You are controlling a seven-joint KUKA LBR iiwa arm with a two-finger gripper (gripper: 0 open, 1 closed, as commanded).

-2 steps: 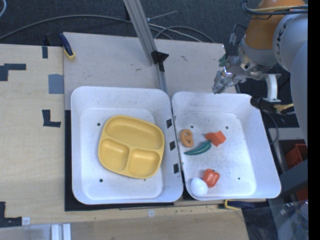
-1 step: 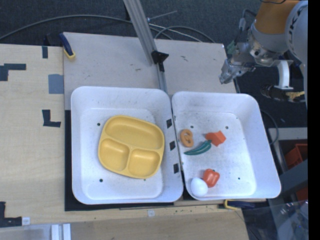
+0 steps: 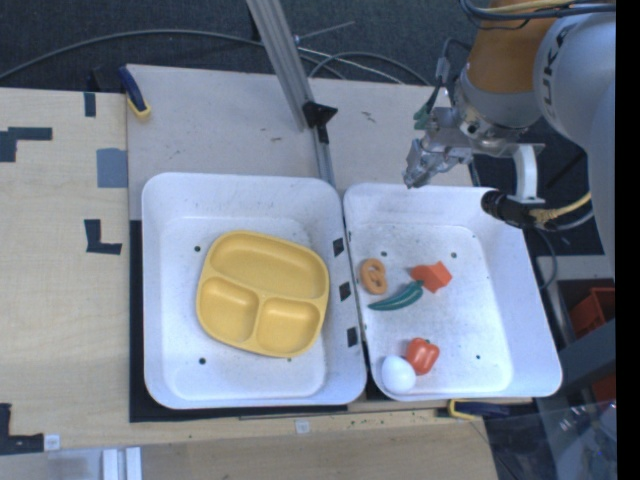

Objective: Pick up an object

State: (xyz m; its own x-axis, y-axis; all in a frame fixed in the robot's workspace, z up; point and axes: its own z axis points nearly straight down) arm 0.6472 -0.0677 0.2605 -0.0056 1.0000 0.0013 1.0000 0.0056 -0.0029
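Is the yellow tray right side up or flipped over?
Right side up: the tray lies flat in the left bin, its three compartments facing up.

Claw (image 3: 416, 175) low, arm bent downward

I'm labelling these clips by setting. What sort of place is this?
Most likely a robotics lab bench for pick-up trials: a robot arm over two white bins, toy food such as an orange pepper and a yellow divided plate, plus loose cables.

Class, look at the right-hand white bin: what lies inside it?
Inside the right bin: an orange ring-shaped piece, a green pepper, an orange-red block, a red pepper and a white egg. Nothing looks covered.
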